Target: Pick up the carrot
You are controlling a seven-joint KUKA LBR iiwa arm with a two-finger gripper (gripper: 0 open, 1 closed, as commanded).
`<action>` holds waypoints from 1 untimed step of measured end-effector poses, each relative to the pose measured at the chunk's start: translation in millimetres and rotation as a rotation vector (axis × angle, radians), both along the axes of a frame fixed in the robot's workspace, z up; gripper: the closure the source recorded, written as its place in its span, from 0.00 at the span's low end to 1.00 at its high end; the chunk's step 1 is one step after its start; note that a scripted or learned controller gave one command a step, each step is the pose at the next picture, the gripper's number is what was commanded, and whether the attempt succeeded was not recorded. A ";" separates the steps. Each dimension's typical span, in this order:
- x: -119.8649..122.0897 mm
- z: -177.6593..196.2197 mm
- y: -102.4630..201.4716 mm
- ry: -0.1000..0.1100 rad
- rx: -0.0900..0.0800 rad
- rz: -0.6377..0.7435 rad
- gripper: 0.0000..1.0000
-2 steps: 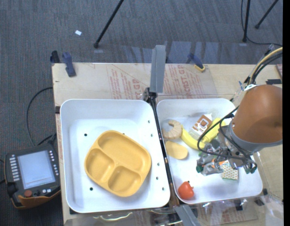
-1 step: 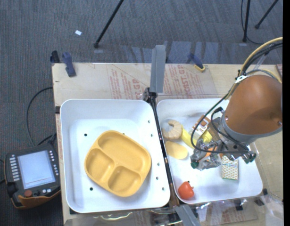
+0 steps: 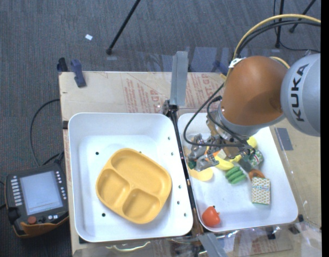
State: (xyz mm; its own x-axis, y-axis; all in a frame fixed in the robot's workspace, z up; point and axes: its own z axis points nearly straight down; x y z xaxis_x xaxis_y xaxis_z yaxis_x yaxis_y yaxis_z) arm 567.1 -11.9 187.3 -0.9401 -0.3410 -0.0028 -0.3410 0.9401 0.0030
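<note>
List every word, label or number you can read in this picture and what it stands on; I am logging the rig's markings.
"KUKA": black letters on the grey robot arm casing, running up its side.
Red printing on the brown cardboard sheet behind the bins: seen upside down, too blurred to read.
Small patterned box in the right white bin: print too small to read.
Grey handheld pendant screen: nothing legible.

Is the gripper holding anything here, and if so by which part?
Cannot be told: the gripper sits low over the right bin beside the food pile; no item is visibly between its fingers.
</note>
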 end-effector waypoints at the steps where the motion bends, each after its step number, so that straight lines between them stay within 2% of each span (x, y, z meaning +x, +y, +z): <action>1: -43.8 -0.8 43.3 0.003 -0.002 -0.246 1.00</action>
State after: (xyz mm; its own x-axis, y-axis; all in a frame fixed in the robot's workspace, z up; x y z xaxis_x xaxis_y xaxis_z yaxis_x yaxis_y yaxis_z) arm 523.2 31.4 186.5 -0.9948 -0.1021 0.0011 -0.1021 0.9948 0.0016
